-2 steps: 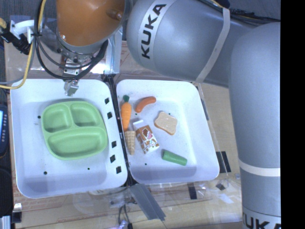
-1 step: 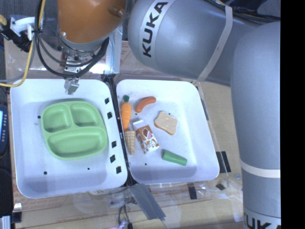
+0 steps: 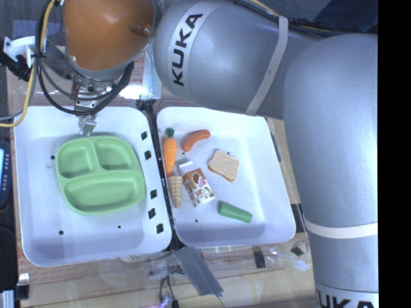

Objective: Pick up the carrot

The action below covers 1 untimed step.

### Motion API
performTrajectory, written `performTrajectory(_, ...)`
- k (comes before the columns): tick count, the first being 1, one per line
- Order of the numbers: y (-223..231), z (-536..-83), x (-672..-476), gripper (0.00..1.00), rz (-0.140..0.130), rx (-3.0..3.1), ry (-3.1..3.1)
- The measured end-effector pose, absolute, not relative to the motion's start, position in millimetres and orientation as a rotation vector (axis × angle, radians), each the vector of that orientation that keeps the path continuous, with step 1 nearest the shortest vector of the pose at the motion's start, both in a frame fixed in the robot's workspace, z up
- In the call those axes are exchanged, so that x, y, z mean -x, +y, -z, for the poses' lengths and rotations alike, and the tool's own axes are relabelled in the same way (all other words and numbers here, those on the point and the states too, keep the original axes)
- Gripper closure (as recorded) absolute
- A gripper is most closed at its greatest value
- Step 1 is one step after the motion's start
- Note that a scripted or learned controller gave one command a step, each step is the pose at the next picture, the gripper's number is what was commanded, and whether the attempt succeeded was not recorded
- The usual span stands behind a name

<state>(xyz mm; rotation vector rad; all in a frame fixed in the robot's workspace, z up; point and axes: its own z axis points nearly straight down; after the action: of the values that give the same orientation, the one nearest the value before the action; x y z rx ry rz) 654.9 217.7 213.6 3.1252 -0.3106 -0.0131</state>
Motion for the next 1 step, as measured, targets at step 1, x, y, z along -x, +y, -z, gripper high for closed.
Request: performTrajectory(1, 216.9, -218.4, -655.9, 1.00, 0.009, -3.029, -0.825)
